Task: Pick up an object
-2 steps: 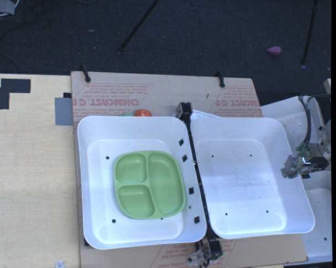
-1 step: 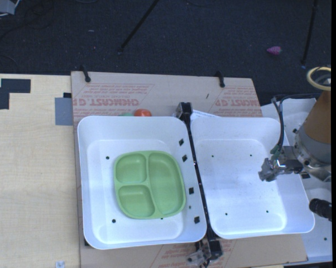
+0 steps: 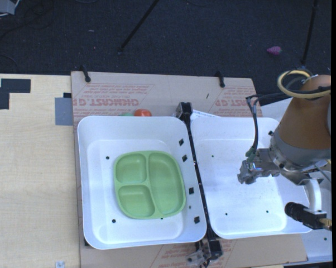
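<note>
A light green divided plate [image 3: 149, 184] with three compartments lies flat in the left white bin [image 3: 95, 149]. My gripper [image 3: 247, 172] hangs over the right white bin [image 3: 224, 144], near its right-hand middle, below the grey wrist and orange band. It is far to the right of the plate, past the divider between the bins. Nothing shows beneath or around the gripper on the bin floor.
A small red-orange object [image 3: 142, 113] and a bit of green beside it peek over the back rim of the left bin. A black clip bar [image 3: 193, 172] runs between the bins. Cardboard [image 3: 157, 94] lies under both bins. A black cable [image 3: 254, 121] hangs by the arm.
</note>
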Controlling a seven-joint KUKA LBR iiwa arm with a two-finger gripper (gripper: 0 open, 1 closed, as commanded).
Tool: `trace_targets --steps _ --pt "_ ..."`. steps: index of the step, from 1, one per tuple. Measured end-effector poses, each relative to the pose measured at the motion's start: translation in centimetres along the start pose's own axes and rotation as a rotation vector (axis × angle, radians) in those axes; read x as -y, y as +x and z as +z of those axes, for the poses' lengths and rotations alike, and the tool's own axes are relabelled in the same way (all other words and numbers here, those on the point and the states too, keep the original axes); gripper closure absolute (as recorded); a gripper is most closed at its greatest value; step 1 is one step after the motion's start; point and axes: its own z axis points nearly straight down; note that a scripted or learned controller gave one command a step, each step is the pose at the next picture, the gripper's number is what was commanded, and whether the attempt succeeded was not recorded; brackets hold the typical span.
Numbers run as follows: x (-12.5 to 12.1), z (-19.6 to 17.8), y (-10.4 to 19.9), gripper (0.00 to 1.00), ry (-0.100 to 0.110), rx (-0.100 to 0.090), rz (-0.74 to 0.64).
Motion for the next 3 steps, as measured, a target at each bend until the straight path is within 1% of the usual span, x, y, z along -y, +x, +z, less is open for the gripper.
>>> trace_targets --steps 1,2,3 --pt "-0.2 -0.7 4.5 1.00 -0.002 0.003 0.002" --pt "-1.7 -0.5 9.5 1.00 -0.001 0.002 0.001" --pt "-1.9 0.8 15.0 1.00 0.002 0.002 0.001"
